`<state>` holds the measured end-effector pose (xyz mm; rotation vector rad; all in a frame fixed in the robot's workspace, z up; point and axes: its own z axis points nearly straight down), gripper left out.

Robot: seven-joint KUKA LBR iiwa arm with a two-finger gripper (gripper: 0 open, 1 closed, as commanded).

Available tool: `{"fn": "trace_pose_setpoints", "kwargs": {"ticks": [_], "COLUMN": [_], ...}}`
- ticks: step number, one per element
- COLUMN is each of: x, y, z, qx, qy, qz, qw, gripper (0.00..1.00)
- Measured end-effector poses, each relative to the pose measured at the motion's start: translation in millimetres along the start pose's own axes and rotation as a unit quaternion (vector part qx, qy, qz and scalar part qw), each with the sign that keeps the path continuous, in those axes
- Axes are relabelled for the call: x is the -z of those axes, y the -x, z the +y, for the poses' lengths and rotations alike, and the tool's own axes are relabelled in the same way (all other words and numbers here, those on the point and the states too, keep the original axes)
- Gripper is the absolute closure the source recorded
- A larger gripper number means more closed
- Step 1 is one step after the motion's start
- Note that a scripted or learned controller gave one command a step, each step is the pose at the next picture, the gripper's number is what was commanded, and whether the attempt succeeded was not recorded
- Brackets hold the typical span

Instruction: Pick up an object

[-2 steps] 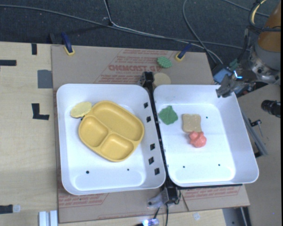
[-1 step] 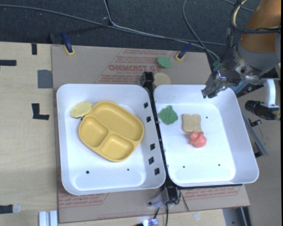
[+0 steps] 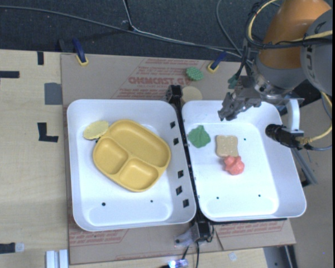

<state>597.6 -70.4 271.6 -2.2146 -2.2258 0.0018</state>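
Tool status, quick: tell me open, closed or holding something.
Tool: cannot be told from this view; it hangs over the right bin's far edge with nothing visibly in it.

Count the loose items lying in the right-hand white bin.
3. A green leaf-shaped piece lies near the bin's left wall, a tan toast-like square sits mid-bin, and a red lumpy piece touches the square's lower edge. The arm could hide more at the upper edge.
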Motion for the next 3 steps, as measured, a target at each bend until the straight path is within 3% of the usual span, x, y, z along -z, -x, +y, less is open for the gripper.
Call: {"fn": "trace_pose_setpoints", "kwargs": {"ticks": [3], "x": [-21], "y": [-157], "z": [-22], "qx": [0.001], "qy": [0.0], "qz": [0.0], "qw": [1.0], "gripper": [1.0]}}
